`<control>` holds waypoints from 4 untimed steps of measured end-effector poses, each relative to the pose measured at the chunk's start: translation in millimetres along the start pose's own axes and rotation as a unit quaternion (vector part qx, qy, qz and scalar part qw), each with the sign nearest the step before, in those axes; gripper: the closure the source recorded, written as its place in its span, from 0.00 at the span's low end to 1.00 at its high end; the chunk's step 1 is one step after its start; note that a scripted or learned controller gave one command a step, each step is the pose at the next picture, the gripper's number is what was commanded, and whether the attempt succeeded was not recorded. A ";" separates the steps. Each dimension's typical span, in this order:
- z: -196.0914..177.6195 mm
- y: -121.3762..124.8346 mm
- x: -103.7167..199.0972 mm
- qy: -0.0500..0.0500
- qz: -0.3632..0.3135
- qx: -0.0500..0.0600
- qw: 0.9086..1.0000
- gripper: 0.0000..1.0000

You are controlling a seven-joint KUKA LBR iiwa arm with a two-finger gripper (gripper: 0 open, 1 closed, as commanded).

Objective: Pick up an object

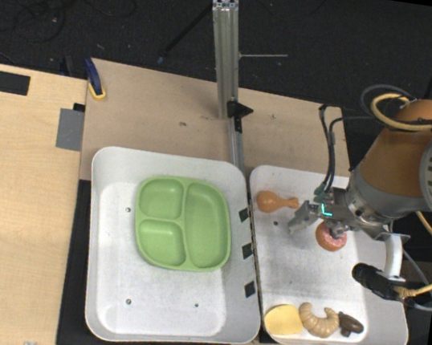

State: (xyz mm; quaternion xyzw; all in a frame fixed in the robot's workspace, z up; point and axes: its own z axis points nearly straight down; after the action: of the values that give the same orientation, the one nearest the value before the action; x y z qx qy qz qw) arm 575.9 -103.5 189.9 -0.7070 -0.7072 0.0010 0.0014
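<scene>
At the near edge of the right bin (385, 337) lie a yellow disc (283, 320), a tan curled piece (319, 320) just right of it, and a small dark brown piece (350, 325) touching the tan one's right end. In the left bin (103, 272) sits a green divided plate (183, 223), with nothing in its three compartments. Farther back in the right bin, the gripper (328, 226) hangs low over the floor, directly above a red-orange round object (330, 240) that shows just beneath it. Whether the gripper is apart, together or clamped on that object cannot be told from this view. An orange pear-shaped toy (274, 203) lies to the left of the gripper, apart from it, near the bin's far left corner. Judged step: the arm is at the grasp position over the round object. The next move calls for a firm closure around it, then a straight vertical lift clear of the bin wall. A metal post (227, 64) stands beyond both bins.
</scene>
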 end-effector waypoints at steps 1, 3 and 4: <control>-0.8 0.6 0.0 0.000 0.000 -0.001 1.000 0.00; 95.7 7.1 -4.2 0.000 0.000 -0.002 1.000 0.00; 81.7 8.7 -9.1 -0.004 0.002 -0.006 1.000 1.00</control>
State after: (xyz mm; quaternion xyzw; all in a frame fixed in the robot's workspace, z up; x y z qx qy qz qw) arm 584.3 -112.5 108.1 -0.7087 -0.7055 -0.0004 -0.0062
